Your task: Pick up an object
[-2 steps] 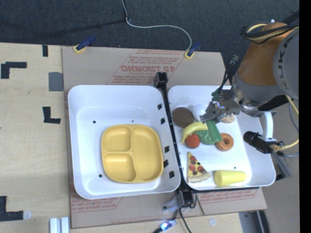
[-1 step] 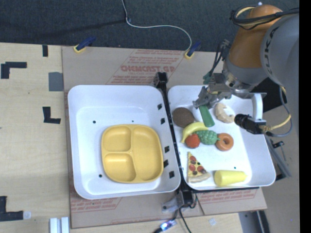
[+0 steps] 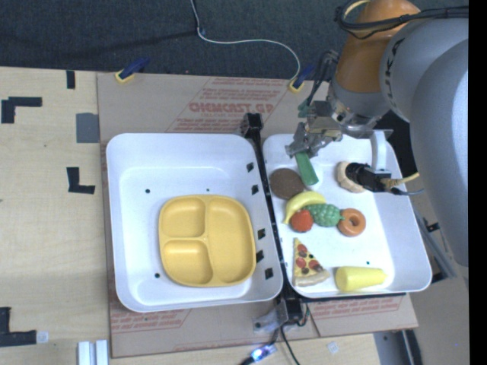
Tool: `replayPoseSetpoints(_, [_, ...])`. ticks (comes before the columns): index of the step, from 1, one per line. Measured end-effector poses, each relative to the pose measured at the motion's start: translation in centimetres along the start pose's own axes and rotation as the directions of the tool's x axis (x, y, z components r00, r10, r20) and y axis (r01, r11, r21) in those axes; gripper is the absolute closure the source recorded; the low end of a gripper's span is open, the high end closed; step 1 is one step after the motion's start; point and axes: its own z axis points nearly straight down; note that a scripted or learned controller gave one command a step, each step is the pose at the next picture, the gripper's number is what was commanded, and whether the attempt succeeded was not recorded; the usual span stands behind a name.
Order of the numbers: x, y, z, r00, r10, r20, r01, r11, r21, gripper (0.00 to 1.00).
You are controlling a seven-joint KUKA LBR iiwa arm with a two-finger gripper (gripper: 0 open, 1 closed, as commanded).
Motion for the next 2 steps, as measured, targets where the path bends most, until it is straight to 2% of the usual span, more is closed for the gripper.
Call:
replayPoseSetpoints(1, [1.0,0.8,-1.7,1.0,0.001,-0.001,-0.001,1.0,-0.001,1.0])
replayPoseSetpoints(2, [-0.2,1.4,-0.6,1.0,0.004,0.001,-0.004,1.0,0.001,1.0])
